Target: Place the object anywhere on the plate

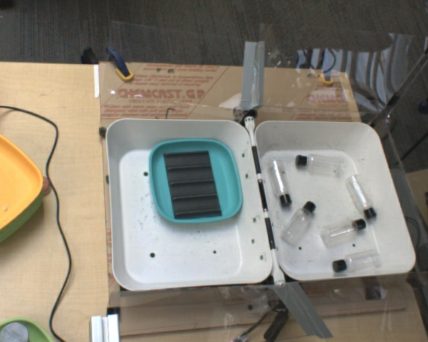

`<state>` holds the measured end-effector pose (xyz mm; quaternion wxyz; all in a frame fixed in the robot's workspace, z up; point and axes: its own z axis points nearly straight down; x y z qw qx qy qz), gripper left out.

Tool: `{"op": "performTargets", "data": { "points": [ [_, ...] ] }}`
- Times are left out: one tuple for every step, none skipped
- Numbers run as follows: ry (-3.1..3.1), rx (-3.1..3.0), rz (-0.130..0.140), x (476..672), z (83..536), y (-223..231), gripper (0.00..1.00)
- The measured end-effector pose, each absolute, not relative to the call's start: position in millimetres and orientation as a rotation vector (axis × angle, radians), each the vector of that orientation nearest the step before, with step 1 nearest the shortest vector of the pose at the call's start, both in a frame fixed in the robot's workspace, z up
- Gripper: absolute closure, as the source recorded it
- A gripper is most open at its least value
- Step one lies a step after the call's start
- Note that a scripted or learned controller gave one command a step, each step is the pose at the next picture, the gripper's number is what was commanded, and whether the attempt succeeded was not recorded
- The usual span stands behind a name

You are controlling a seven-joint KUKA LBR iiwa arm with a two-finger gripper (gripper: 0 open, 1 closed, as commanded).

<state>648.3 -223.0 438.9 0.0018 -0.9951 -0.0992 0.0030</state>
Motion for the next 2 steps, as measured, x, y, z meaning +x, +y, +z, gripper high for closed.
{"op": "performTargets", "data": {
  "points": [
    [-0.32, -3.124, 0.007, 653.9, 439.1, -221.9, 0.0],
    [-0.319, -3.123, 0.008, 653.6, 438.9, -222.0, 0.0]
  ]
}}
